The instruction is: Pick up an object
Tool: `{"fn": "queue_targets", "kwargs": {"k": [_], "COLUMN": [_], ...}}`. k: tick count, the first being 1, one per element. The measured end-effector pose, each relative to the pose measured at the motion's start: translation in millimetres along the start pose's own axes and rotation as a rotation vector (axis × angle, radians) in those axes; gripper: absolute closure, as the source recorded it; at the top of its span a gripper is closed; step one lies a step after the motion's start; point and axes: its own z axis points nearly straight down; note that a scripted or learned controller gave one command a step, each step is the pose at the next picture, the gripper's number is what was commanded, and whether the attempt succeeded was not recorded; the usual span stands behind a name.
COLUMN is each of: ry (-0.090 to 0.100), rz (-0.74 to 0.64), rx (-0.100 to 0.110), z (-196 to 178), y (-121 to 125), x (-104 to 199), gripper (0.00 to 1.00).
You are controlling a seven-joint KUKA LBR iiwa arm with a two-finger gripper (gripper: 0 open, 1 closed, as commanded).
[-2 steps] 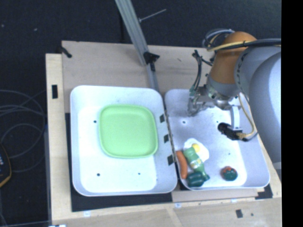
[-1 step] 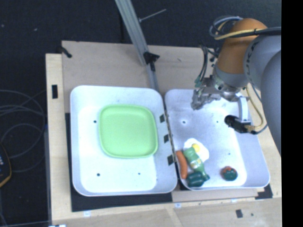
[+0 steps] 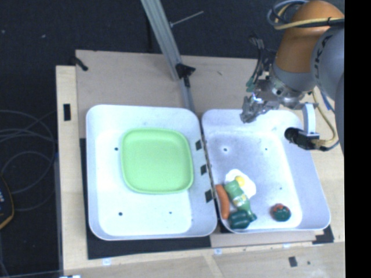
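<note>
Toys crowd the lower edge of the right bin (image 3: 301, 172), at the frame's lower right: an orange carrot (image 3: 222, 200), a green bottle-like piece (image 3: 237, 193) on a white and yellow item (image 3: 244, 182), a dark green lump (image 3: 240, 218), and 1 small round green and red piece (image 3: 280, 212) apart. All look light, rigid, smooth plastic; the lone round piece seems easiest, pinched across its middle. The gripper (image 3: 250, 111) hangs over the bin's upper rim; I cannot tell how it is set. The left bin (image 3: 104, 155) holds a green plate (image 3: 156, 160).
</note>
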Motion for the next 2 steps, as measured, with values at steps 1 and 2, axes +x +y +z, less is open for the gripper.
{"fn": "queue_targets", "kwargs": {"k": [1, 2], "ry": [0.000, 0.000], "rz": [0.001, -0.001], "rx": [0.002, 0.007], "z": [-47.6, -31.2], "y": [1.0, -28.2], "x": [-0.7, 38.0], "gripper": [1.00, 1.00]}}
